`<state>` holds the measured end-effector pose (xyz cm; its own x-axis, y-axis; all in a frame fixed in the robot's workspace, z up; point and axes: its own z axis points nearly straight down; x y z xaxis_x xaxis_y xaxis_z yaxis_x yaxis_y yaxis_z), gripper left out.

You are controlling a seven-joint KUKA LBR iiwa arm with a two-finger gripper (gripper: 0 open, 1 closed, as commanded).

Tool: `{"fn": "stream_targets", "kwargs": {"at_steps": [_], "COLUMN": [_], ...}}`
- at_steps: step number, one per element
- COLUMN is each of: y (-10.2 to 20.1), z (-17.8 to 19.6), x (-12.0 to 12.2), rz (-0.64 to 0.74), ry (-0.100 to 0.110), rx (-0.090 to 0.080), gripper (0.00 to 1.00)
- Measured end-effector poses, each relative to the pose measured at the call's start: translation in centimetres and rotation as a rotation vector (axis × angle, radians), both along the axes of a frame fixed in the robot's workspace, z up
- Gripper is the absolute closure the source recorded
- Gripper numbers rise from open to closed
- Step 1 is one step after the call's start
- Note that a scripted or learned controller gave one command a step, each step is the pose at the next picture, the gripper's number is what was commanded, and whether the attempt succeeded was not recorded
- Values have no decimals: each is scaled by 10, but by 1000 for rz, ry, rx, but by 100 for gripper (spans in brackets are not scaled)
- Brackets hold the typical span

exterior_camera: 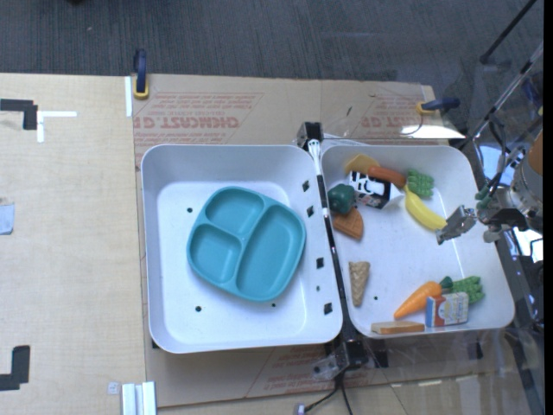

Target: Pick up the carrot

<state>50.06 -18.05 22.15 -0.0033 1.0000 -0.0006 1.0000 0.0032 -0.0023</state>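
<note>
The carrot (418, 299) lies in the right bin (393, 258), near that bin's front edge and toward its front right corner, and the gripper (455, 226) hangs over the same bin close to its right wall, further back. So the carrot sits forward of the gripper and a little to the left as the camera sees it, apart from it, with bare white floor between the two. Its long axis runs on a slant: the pointed orange tip aims at the front left, the thick end rises toward the right wall, where green leaves (465, 286) sprout from it. The body is smooth, bright orange and tapered. A small carton (448, 309) rests just beside the thick end, touching or nearly so, and a flat tan stick (398, 328) lies along the front edge below the tip. The gripper holds nothing; its dark fingers look parted, carrying no load. Judging from this, the approach needs a short move forward with the jaws turned across the slant.
</note>
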Motion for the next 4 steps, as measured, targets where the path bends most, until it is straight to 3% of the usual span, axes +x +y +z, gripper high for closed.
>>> {"fn": "stream_targets", "kwargs": {"at_steps": [1,2,3,4], "y": [58,32,31,32], "z": [-100,-130,-121,-121], "x": [-18,-22,-20,-20], "rz": [197,497,491,492], "ry": [-1,-1,-6,-6], "rx": [1,3,0,0], "gripper": [0,0,100,0]}}
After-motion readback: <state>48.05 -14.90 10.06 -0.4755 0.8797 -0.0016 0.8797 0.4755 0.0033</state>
